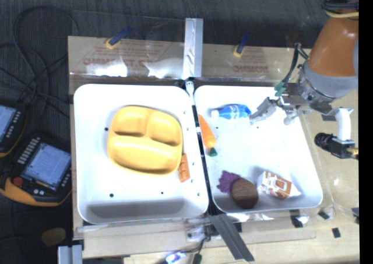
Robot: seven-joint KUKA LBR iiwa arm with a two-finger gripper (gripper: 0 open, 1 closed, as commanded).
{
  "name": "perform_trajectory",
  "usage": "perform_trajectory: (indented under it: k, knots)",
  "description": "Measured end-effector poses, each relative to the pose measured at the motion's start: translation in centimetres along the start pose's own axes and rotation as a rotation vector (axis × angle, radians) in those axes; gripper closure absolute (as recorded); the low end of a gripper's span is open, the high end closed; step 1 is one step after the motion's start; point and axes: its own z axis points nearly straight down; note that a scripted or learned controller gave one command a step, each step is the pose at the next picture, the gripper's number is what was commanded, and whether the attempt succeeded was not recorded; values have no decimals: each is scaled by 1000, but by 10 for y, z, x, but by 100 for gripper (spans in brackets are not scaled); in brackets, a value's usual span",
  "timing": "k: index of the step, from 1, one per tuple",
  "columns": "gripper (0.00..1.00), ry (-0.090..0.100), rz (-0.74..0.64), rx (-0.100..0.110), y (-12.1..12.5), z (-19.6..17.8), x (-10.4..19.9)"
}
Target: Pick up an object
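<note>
My gripper (pixel 274 113) hangs over the upper right of the right bin (pixel 303 140), its two fingers spread apart with nothing between them. Just left of it lies a blue and white bottle (pixel 231 111) on its side. An orange carrot (pixel 206 133) rests along the bin's left wall. Near the front of this bin sit a purple item (pixel 227 180), a brown round object (pixel 245 193) and a small orange and white carton (pixel 277 185).
The left bin (pixel 93 199) holds a yellow divided tray (pixel 144 138) and a small orange piece (pixel 183 169) by its right wall. A metal divider (pixel 193 47) stands behind the bins. Handheld pendants (pixel 35 166) lie off the bench at left.
</note>
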Motion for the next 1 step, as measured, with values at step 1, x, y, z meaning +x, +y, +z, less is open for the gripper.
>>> perform_trajectory:
  k: [1]
  knots:
    - [0, -2, -118, 0, 62, 49, 24]
